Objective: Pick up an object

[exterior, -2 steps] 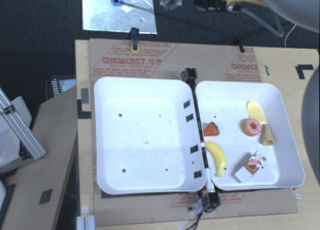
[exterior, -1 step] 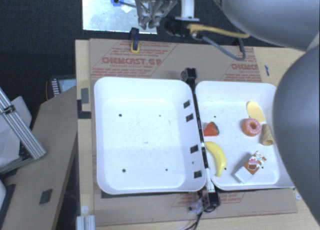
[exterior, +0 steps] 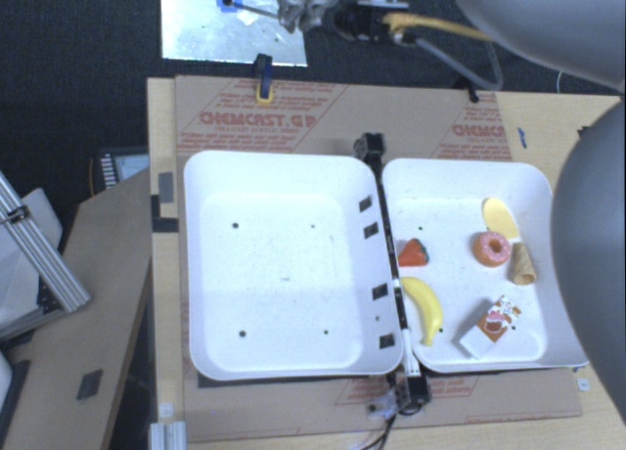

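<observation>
Closest to the lens, blurred and grey at three o'clock of the frame: the arm (exterior: 595,272), overhanging the right bin (exterior: 460,179). At twelve o'clock, well apart from both bins, the gripper (exterior: 301,6) above a shiny metal plate (exterior: 201,8); open or closed, cannot tell.

Legible print: "CHEMCAST" in red on the brown sheet (exterior: 323,106) under the bins, seen twice, once beyond the left bin (exterior: 225,174) and once, slanted, beyond the right one.

Count: two white bins, side by side, touching along a seam.

Six candidates for picking, all in the right bin:
- one banana (exterior: 423,307) at seven o'clock, beside the seam
- one red wedge (exterior: 413,253) at nine o'clock
- one pink doughnut (exterior: 491,248) near the centre
- one pale yellow oval (exterior: 499,215) at one o'clock, just beside the doughnut
- one tan cone (exterior: 521,264) at three o'clock, touching the doughnut
- one small box (exterior: 494,324) with a red-and-white picture at five o'clock; lettering too small to read
</observation>
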Motion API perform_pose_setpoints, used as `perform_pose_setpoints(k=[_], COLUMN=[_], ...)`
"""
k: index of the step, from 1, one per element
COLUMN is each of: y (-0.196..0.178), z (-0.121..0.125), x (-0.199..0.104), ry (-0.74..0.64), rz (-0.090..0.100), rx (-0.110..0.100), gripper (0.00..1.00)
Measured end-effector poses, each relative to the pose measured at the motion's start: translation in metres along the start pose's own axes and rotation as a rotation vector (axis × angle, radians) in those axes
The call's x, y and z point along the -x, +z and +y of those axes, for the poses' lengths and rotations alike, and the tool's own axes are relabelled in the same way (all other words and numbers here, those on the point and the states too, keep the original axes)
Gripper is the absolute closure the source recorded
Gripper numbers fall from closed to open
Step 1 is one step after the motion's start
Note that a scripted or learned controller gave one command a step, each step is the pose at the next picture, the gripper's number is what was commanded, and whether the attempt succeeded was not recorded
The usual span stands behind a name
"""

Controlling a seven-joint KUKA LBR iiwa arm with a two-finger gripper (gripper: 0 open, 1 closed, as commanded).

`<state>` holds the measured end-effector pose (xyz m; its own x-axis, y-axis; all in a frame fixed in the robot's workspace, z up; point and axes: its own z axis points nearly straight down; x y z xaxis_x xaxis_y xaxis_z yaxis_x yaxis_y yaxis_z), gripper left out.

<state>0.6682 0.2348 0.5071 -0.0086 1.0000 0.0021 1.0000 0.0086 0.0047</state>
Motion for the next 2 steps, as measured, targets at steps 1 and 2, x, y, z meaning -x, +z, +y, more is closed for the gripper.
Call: perform_pose_setpoints(k=[1,2], y=[-0.0300,-0.0281], z=[0.0000,0.0000], x=[0.0002,0.0000], ry=[-0.001,-0.002], rz=[0.000,-0.001], rx=[0.000,-0.003], gripper=[1.00,1.00])
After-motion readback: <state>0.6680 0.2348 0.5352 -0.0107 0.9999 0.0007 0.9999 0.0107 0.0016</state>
